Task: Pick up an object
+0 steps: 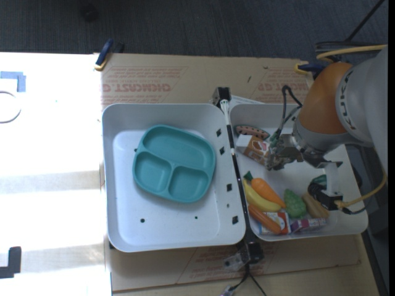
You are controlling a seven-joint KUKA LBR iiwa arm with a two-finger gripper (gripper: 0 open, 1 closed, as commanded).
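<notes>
Teal plate (174,163): lies in the left bin (117,184).
Right bin (345,224): holds a banana (259,198), carrot (267,190), green toy (295,204).
Gripper (276,155): low over the right bin's upper part, near a small box (255,148).
Jaws: cannot tell.

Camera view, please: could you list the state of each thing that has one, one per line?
Teal divided plate: right side up, lying flat in the left bin.
Banana: lying on its side in the right bin, against the carrot.
Carrot: lying on its side.
Green toy: resting beside the carrot.
Gripper: low over the right bin, by a brown packet.
</notes>
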